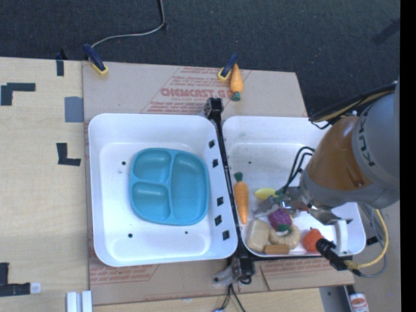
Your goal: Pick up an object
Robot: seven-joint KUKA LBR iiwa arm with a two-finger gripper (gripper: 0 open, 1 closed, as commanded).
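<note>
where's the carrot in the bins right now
The carrot lies in the right bin, along its left wall beside the divider, stem pointing away from the camera, just left of the yellow piece.

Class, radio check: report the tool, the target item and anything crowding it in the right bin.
Tool low over the purple toy, grip unconfirmed. Toy down in the right bin. Crowded: carrot, yellow piece, bread pieces, orange toy.

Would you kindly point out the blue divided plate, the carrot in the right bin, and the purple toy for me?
blue divided plate [170, 186], camera view, on its central ridge.
carrot [242, 201], camera view, middle of its orange body.
purple toy [281, 219], camera view, on its top.
</note>
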